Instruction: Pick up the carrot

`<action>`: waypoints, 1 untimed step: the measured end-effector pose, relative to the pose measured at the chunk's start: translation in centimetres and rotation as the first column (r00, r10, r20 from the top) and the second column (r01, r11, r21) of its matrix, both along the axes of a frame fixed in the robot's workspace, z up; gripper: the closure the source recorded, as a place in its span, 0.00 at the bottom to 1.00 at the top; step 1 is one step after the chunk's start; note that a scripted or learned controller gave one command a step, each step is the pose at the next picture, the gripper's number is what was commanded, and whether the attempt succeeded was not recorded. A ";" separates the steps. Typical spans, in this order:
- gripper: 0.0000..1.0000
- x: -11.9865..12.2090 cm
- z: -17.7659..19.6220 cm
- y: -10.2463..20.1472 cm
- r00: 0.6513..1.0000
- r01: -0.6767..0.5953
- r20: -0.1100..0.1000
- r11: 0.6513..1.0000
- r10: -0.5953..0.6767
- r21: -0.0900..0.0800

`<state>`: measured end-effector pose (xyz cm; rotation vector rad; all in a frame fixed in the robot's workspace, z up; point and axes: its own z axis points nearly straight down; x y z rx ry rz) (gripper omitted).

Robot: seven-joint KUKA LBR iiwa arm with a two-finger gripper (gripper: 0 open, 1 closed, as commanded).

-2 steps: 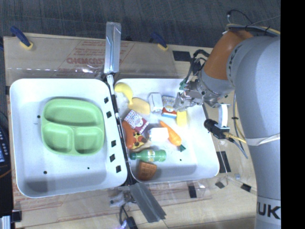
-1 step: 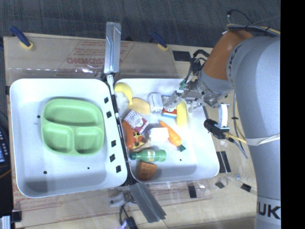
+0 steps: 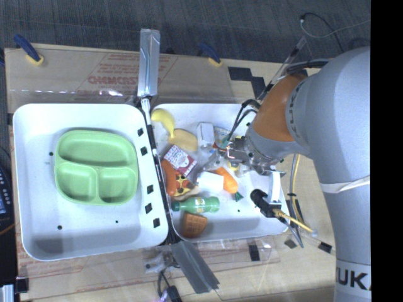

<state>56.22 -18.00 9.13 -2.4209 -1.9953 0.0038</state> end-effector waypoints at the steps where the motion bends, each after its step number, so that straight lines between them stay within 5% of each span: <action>1: 1.00 0.0 0.9 0.0 1.000 -0.004 -0.003 1.000 0.004 0.001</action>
